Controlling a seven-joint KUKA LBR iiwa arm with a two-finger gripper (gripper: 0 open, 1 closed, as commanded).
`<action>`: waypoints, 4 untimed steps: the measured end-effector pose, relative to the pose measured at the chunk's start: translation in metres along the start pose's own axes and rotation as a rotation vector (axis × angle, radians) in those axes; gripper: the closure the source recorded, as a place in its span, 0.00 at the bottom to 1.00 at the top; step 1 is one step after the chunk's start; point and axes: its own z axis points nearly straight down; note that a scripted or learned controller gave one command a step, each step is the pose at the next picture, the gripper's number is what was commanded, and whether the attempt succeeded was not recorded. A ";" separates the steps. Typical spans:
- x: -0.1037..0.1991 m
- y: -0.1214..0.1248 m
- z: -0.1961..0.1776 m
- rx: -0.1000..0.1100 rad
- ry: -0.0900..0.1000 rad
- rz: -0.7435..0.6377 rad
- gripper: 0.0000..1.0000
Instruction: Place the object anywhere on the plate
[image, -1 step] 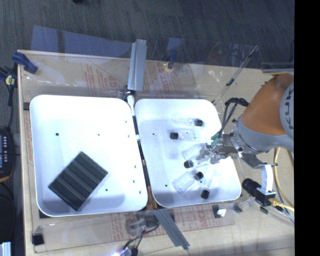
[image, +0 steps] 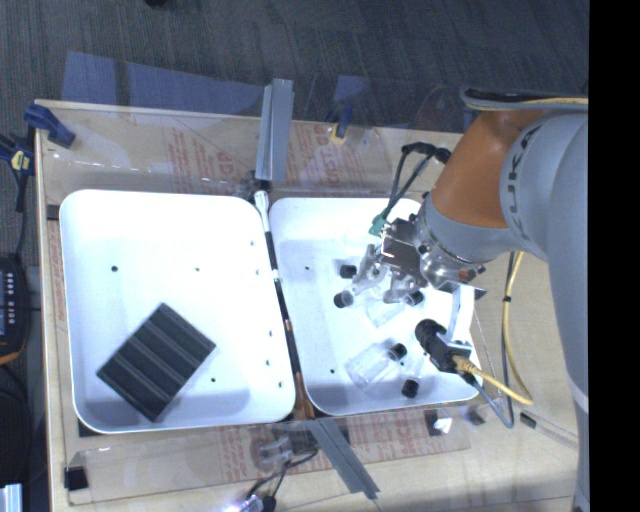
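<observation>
A dark ribbed rectangular plate (image: 157, 361) lies flat in the front part of the left bin (image: 150, 215). In the right bin (image: 310, 240), a clear plastic bottle with a black cap (image: 372, 363) lies on its side near the front. My gripper (image: 352, 285) hangs low over the middle of the right bin, well to the right of the plate and just behind the bottle. Another clear piece (image: 385, 311) shows right under the gripper; whether it is held I cannot make out.
A small black cap-like piece (image: 410, 388) lies near the right bin's front rim, and a black part on the arm's cable (image: 433, 341) hangs beside the bottle. A ridge (image: 280, 300) divides the two bins. Yellow and black cables trail off the wrist at the right.
</observation>
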 end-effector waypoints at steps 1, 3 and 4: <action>0.108 -0.010 -0.008 0.001 0.001 -0.039 1.00; 0.257 0.031 0.025 0.000 -0.002 -0.142 1.00; 0.313 0.026 -0.036 -0.002 -0.001 -0.522 1.00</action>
